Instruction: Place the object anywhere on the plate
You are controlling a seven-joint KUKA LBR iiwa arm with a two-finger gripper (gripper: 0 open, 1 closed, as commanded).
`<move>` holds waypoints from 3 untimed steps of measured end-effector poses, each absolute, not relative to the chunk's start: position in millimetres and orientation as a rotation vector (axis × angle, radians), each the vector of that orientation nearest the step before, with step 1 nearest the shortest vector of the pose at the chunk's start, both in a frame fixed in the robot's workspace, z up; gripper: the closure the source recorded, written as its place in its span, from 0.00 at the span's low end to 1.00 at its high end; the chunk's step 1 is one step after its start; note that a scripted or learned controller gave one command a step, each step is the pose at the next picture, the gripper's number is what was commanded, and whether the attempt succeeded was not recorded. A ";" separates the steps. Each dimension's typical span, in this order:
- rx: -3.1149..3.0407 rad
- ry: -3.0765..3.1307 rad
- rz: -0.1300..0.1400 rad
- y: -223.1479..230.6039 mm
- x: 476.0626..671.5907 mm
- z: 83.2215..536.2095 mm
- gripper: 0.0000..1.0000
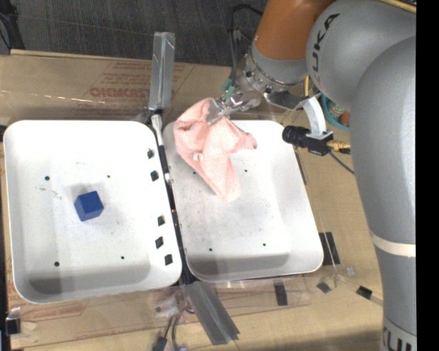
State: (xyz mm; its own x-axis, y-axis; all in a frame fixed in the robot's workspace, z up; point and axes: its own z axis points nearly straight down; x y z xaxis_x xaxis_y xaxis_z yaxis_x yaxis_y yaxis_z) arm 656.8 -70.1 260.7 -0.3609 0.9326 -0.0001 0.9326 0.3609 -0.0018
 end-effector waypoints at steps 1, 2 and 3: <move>-1.764 -2.596 0.006 -67.5 656.8 230.6 1.00; -1.204 -2.898 0.003 -24.2 621.7 237.9 1.00; -0.593 -3.081 0.003 5.8 585.1 227.5 1.00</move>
